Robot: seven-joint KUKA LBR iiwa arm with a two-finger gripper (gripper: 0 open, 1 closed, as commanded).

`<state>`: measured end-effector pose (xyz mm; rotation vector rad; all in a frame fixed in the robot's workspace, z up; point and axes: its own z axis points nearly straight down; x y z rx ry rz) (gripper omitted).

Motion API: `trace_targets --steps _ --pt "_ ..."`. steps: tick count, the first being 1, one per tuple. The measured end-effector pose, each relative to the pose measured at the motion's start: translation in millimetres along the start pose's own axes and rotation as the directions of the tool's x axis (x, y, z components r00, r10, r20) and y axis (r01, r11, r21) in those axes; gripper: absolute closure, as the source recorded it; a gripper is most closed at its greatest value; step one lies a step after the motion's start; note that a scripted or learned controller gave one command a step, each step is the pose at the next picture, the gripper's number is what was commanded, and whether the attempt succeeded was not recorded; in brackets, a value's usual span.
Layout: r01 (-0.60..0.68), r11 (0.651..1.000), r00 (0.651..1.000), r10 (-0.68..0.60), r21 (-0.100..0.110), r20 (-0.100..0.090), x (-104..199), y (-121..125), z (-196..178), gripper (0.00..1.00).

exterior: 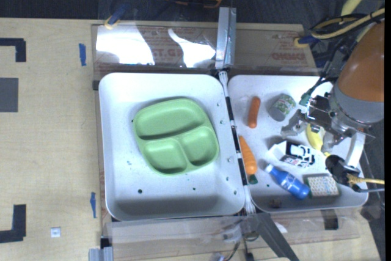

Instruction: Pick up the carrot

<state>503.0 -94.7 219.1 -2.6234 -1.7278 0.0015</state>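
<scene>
- The smooth, tapered orange carrot (247, 159) lies along the right bin's (269, 84) left wall.
- The metal gripper (317, 125) hovers near the right edge; its state cannot be told.
- A glossy green divided plate (176, 134) sits mid left bin (116, 131).

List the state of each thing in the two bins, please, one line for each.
green plate: upright, in the left bin
carrot: lying against the right bin's left wall
orange sausage: lying flat
blue bottle: on its side
grey can: resting near the back
sponge: lying flat
</scene>
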Motion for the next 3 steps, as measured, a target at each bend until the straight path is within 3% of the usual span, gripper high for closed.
trace_targets --steps 1,2,3 --pt "0.227 0.974 0.974 -0.227 -0.001 -0.001 16 35 117 0.0" --pt "0.198 0.98 0.98 -0.198 -0.001 0.0 14 53 126 0.0" --pt "0.197 0.98 0.98 -0.197 -0.002 -0.001 14 53 116 1.0"
